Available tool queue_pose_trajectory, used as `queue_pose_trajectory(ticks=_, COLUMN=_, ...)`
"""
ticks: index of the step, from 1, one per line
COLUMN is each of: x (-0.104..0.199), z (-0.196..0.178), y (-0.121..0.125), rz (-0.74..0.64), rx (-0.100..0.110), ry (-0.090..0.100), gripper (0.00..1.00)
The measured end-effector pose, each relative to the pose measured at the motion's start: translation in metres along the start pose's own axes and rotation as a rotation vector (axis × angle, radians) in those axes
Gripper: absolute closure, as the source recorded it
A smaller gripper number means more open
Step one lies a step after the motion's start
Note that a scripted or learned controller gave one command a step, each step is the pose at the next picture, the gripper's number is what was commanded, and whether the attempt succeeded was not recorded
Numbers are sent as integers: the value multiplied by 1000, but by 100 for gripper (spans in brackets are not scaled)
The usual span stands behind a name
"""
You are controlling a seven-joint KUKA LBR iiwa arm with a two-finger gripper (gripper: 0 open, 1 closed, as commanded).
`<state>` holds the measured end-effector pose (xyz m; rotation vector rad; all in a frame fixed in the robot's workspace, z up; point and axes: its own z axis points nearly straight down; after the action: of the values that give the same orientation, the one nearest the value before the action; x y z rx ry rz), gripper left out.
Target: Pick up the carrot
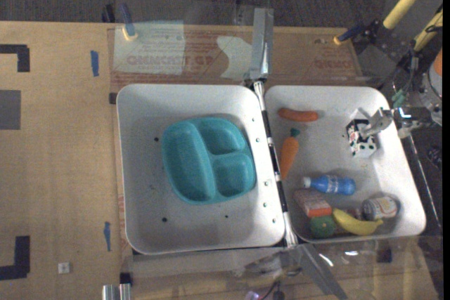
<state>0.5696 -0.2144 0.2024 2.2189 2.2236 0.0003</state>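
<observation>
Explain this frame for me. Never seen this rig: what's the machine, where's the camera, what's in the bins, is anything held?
One fixed camera looks down at a slant on a bench with two shallow white bins. A robot arm enters from the picture's right; its gripper sits over the right bin, by a small black-and-white object. I can't tell whether it holds anything.

The left bin holds a teal divided tray. The right bin holds the carrot it should pick up, lying by the left wall, plus a sausage, a blue bottle, a banana, a small can and a few other toy items.
</observation>
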Motion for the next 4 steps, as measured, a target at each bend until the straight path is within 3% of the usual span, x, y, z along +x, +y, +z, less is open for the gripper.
queue_pose_trajectory(ticks=1, x=56, z=99, y=-2, rz=-86, rx=-10, ry=-3, gripper=0)
queue_pose_trajectory(ticks=2, x=104, z=114, y=4, rz=51, rx=-6, ry=-2, gripper=0)
queue_pose_trajectory(ticks=3, x=104, z=114, y=4, rz=51, rx=-6, ry=-2, gripper=0)
queue_pose_trajectory(ticks=4, x=80, z=115, y=8, rz=32, rx=-8, ry=-2, gripper=0)
